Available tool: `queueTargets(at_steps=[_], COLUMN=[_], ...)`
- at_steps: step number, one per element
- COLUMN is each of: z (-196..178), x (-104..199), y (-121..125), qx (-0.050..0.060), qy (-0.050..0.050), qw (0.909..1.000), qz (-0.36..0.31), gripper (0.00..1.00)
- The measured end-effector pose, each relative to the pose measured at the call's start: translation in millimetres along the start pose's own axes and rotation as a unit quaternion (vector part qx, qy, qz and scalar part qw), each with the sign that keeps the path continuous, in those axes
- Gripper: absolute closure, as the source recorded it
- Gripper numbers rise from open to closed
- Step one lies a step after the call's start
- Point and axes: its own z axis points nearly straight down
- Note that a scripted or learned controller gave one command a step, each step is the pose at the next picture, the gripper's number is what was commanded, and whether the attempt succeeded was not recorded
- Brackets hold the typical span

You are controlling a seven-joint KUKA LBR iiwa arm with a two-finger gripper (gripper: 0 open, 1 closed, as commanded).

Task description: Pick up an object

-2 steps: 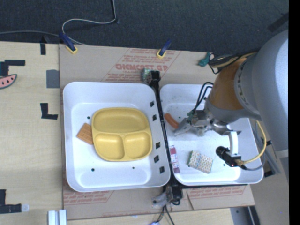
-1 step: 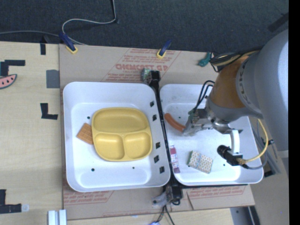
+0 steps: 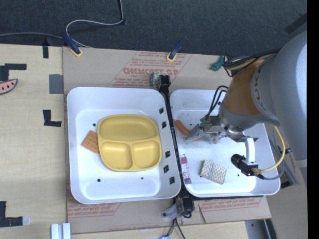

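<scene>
1. You see two white bins side by side on the worktop [image 3: 30, 148]: left bin [image 3: 79, 183], right bin [image 3: 259, 185].
2. The arm [image 3: 279, 88] reaches in from the right, its orange band [image 3: 239, 91] above the wrist, over the right bin.
3. The tool [image 3: 195, 135] sits low in the right bin's upper left part, pointing toward the divider between the bins.
4. Tool state: you cannot tell whether it stands wide or narrow; the tips blur into the white floor. Nothing is plainly seen between them.
5. An orange piece [image 3: 182, 128] lies just beside the tool tip, on its left, near the divider. Contact cannot be judged.
6. A patterned pad [image 3: 213, 172], pale with small dots, lies flat in the lower middle of the right bin, apart from the tool.
7. A narrow packet [image 3: 185, 167] with a reddish print lies along the right bin's left wall, below the orange piece.
8. In the left bin a yellow tray [image 3: 130, 142] with three compartments rests at the centre.
9. A tan wafer [image 3: 90, 142] pokes out from under the tray's left edge, touching it.
10. Cardboard [image 3: 124, 68] underlies both bins; two yellow-and-blue clips [image 3: 74, 47] hold its far edge.
11. A black cable [image 3: 119, 4] trails across the dark floor above.
</scene>
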Motion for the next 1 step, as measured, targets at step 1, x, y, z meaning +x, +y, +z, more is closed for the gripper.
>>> queueTargets(at_steps=[1], z=[19.2], x=[0.2], y=[22.6], qx=[0.002], qy=[0.003], qw=[1.0], qz=[0.001], gripper=[0.0])
